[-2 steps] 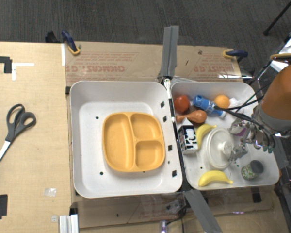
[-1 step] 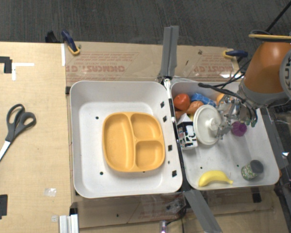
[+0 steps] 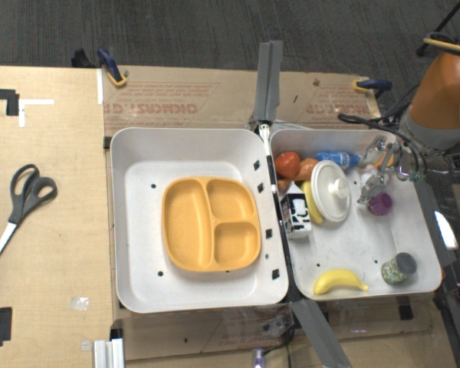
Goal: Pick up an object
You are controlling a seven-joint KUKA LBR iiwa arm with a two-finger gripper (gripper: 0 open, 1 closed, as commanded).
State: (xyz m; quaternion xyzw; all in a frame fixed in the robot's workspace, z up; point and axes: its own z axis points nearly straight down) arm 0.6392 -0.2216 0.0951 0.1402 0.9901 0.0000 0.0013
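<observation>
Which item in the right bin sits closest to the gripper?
The small purple object, just below the gripper; the banana and can lie at the bin's near edge.

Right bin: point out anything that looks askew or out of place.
The right bin is crowded along its left wall: a white lid leans tilted over a yellow item, with a tomato and a small black-and-white box wedged beside it. Nothing looks spilled or broken. The hand hovers beside a purple object.

Red lettering on the cardboard sheet behind the bins, upside down; possibly "CHOMCAL", not surely legible.
</observation>
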